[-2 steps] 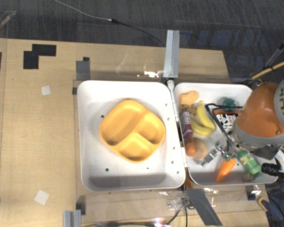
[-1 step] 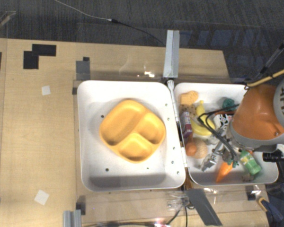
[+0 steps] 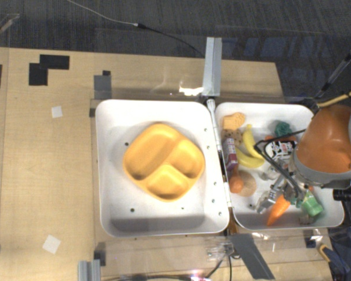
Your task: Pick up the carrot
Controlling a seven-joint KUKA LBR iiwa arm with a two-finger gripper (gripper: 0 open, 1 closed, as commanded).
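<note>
The carrot [image 3: 277, 211] is a small orange cone lying tilted near the front wall of the right bin [image 3: 333, 220]. My gripper [image 3: 275, 199] hangs right over the carrot's upper end and touches or nearly touches it. The grey arm with its orange band [image 3: 327, 142] reaches in from the right and covers the bin's right part. A green piece [image 3: 309, 206] lies just right of the carrot, partly under the arm.
The right bin also holds a banana [image 3: 248, 151], an orange round fruit [image 3: 237, 184], a dark bottle-like item [image 3: 229, 151], a tan piece [image 3: 234, 120] and a green toy [image 3: 282, 127]. A yellow divided dish [image 3: 164, 161] sits in the left bin [image 3: 114, 215].
</note>
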